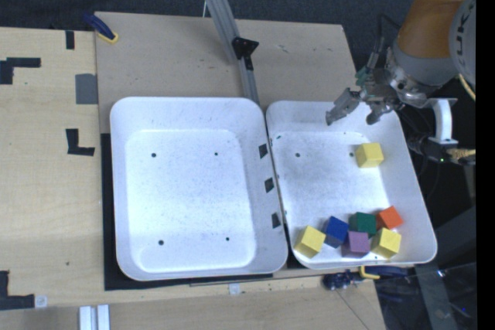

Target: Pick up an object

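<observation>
Over the right bin's (410, 189) far edge hangs the gripper (357, 113), fingers spread apart with nothing between them. Six blocks lie in that bin: one yellow block (369, 154) alone near its right wall, and along its near edge two more yellow, one blue, one green, one purple, one orange.

One fixed camera looks down on the counter (170, 50) from above at a slant, far enough back to take in both white bins whole: the left bin (124, 189) and the right bin (402, 189). The counter's far edge lies toward the top of the view, and the arm (433, 19) enters from the right.
</observation>
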